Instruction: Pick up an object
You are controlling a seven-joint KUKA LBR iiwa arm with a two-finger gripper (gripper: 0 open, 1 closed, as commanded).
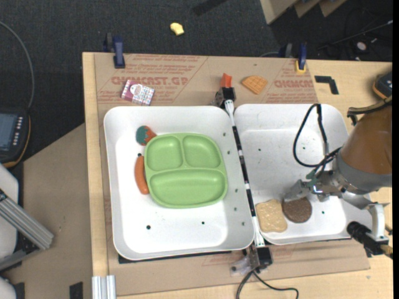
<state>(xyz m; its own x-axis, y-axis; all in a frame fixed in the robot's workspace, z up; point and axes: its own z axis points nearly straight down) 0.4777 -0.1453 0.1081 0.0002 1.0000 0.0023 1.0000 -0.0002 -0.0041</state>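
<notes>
In the right bin [274,129], near its front edge, lie a round dark brown patty [298,212] and a tan bread slice [271,216], side by side and touching. My gripper [300,194] is low in that bin, right over the patty's far edge, with the arm coming in from the right. The left bin [124,229] bears a green divided plate [186,170]. An orange sausage [141,174] lies along the plate's left side, and a small teal and red object [145,134] sits at its far left corner.
A black cable [309,136] loops over the right bin behind the gripper. On the bench behind the bins lie a tan cracker [254,83] and a pink packet [138,92]. Blue clamps [116,50] hold the bench's far edge.
</notes>
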